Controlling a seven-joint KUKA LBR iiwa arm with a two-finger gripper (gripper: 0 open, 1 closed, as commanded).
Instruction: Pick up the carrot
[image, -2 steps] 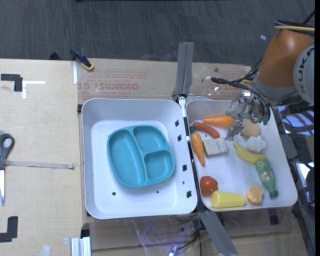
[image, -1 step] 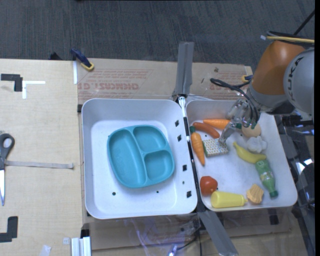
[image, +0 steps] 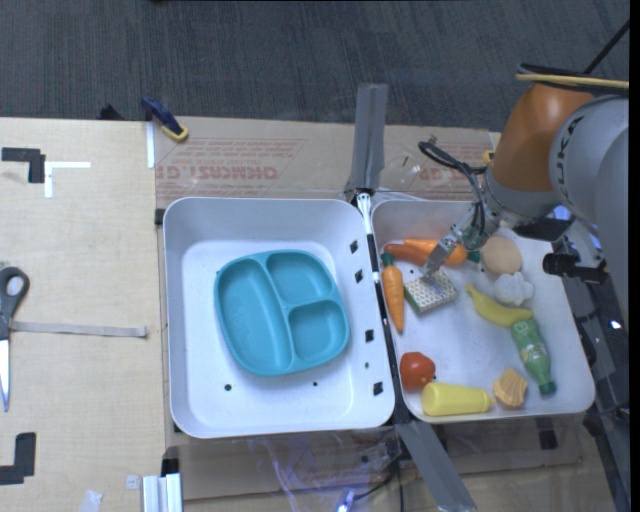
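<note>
Two orange carrots lie in the right bin (image: 560, 300). One carrot (image: 393, 297) lies lengthwise along the bin's left wall, green end toward the back. The other carrot (image: 415, 249) lies crosswise near the back. My gripper (image: 446, 249) is down over the right end of this crosswise carrot and hides part of it. The grey arm with its orange band (image: 530, 140) reaches in from the upper right. I cannot make out whether the carrot is held.
A waffle piece (image: 431, 292) lies just in front of the gripper. An egg (image: 503, 255), a white lumpy item (image: 514, 290), a banana (image: 497, 308), a green bottle (image: 533, 355), a tomato (image: 417, 370) and a yellow piece (image: 455, 400) share the right bin. The left bin (image: 190, 300) holds a blue divided plate (image: 283, 312).
</note>
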